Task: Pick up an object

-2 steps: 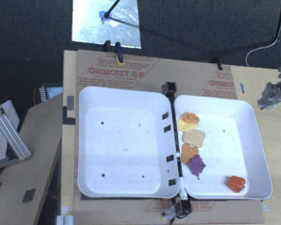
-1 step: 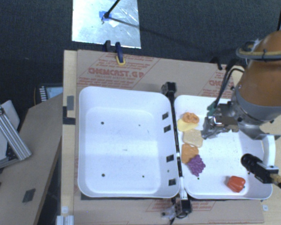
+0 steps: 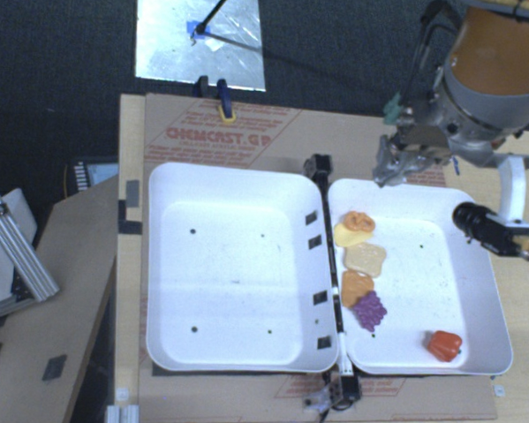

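hovering: grey two-finger end effector (image 3: pixel 392 173) above right white plastic bin's (image 3: pixel 481 288) back rim, grip unreadable | lying: orange, beige, purple toy foods (image 3: pixel 361 271) bunching against divider wall | risking: snagging wall, nudging neighbours

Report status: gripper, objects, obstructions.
Gripper above right bin's far edge. Red pepper alone near front corner; other toy foods clustered by divider. Nothing blocking.
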Controlling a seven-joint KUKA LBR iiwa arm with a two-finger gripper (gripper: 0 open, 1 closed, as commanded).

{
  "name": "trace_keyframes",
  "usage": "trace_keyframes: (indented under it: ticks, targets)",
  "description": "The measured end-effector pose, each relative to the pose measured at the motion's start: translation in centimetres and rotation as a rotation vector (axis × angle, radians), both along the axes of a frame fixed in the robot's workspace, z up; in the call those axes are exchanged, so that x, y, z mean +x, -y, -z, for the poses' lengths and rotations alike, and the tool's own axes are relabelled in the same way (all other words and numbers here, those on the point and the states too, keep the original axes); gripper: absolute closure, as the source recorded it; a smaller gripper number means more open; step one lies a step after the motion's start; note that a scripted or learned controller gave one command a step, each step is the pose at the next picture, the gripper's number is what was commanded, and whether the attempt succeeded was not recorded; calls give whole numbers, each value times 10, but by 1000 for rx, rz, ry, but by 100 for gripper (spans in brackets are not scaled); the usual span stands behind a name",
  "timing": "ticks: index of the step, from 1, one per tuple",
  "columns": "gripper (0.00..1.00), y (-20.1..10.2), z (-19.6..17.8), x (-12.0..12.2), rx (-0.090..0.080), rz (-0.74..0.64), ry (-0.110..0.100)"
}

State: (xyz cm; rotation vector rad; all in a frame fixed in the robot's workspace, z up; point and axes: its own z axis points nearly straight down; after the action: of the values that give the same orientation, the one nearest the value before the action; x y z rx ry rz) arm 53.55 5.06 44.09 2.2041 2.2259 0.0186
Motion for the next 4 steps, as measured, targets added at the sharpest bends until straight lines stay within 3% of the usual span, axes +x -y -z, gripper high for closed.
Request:
trace_keyframes:
  ticks: [1, 2, 3, 4]
  targets:
    - [100, -11, -100, -51, 1, 3, -2]
    - [100, -61, 33, -50, -3, 2, -24]
    - [100, -81, -102, -49, 4, 3, 2]
    - [100, -122, 37, -43, -5, 2, -25]
